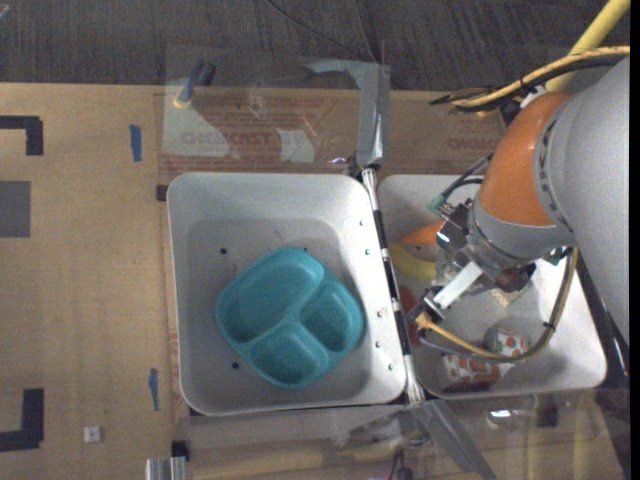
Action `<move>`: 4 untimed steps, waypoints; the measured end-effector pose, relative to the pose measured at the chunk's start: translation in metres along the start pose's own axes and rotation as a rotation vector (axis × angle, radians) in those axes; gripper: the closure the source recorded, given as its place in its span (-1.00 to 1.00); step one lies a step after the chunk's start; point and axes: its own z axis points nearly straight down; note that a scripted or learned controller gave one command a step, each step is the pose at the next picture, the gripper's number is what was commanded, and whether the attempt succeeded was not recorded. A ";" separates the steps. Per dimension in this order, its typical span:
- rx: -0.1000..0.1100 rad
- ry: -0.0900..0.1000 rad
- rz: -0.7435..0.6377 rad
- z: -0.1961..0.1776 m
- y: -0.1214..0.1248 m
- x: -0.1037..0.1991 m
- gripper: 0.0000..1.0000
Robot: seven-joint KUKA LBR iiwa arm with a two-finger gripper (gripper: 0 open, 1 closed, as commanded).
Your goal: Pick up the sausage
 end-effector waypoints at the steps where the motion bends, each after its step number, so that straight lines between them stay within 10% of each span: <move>1: 0.003 0.000 -0.061 -0.010 -0.003 -0.056 1.00; 2: 0.000 -0.001 0.171 -0.005 -0.050 0.010 1.00; 3: 0.000 0.000 0.187 -0.067 -0.043 -0.011 1.00; 4: 0.001 -0.001 0.185 -0.067 -0.044 -0.010 -1.00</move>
